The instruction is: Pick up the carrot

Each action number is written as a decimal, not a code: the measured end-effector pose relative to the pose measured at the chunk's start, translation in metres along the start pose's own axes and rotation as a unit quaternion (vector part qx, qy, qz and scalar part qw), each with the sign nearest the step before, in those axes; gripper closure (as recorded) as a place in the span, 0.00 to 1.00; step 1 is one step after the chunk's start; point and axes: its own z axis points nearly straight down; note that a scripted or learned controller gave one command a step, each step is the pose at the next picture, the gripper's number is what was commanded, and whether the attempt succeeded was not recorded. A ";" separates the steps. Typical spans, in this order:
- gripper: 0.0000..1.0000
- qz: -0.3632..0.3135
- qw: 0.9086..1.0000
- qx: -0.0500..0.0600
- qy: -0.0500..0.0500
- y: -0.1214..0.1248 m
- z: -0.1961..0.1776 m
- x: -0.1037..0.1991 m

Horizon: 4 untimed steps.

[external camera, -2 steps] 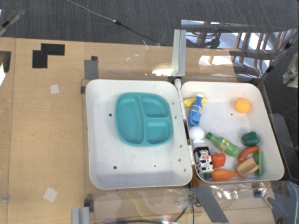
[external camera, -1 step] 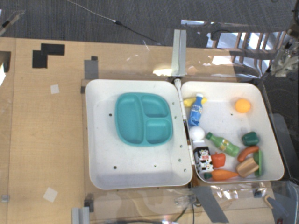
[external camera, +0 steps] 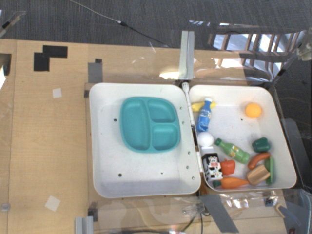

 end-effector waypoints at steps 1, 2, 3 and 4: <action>1.00 -0.219 0.976 -0.008 -0.002 0.003 0.144 0.000; 1.00 -0.356 0.934 -0.004 -0.001 0.057 0.117 0.009; 1.00 -0.387 0.922 -0.008 -0.002 0.164 0.183 0.025; 1.00 -0.474 0.880 -0.004 -0.001 0.141 0.133 0.029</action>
